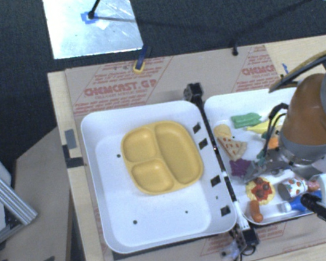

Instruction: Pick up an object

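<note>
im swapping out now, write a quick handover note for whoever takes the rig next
Gripper: low over the right bin, among the toys; whether it is open or shut cannot be told, and nothing is seen held.
Toys in the right bin: green piece, pizza slice, purple piece, round red and yellow piece.
Left bin: yellow divided tray.
Done: arm lowered to the toys.
Left: grasp one toy and lift it.
</note>
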You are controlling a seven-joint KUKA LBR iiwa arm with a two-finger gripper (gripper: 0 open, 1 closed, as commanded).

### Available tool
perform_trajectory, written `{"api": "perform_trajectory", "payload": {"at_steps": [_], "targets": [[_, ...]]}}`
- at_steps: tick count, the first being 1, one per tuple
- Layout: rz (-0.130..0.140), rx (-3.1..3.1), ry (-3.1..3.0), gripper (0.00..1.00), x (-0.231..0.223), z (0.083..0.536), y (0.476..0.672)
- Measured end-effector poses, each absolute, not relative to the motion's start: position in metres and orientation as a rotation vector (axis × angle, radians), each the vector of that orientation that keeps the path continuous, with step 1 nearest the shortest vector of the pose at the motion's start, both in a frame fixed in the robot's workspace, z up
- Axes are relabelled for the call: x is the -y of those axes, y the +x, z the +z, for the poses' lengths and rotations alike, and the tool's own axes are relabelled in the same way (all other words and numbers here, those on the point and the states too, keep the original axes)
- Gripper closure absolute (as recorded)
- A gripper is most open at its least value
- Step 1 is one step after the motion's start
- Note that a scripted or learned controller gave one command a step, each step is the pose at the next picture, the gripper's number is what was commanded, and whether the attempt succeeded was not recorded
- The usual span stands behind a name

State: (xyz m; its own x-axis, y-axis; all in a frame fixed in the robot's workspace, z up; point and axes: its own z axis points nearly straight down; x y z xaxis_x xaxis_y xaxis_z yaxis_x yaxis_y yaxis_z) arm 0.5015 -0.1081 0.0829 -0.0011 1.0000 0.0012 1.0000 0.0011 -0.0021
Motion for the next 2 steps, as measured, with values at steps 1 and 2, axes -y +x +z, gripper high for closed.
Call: {"api": "perform_trajectory", "payload": {"at_steps": [1,2], "targets": [[-0.003,2.223,-2.221,1.0,0.108,0.095,0.503],[-0.004,2.229,-2.22,1.0,0.109,0.139,0.509]]}}
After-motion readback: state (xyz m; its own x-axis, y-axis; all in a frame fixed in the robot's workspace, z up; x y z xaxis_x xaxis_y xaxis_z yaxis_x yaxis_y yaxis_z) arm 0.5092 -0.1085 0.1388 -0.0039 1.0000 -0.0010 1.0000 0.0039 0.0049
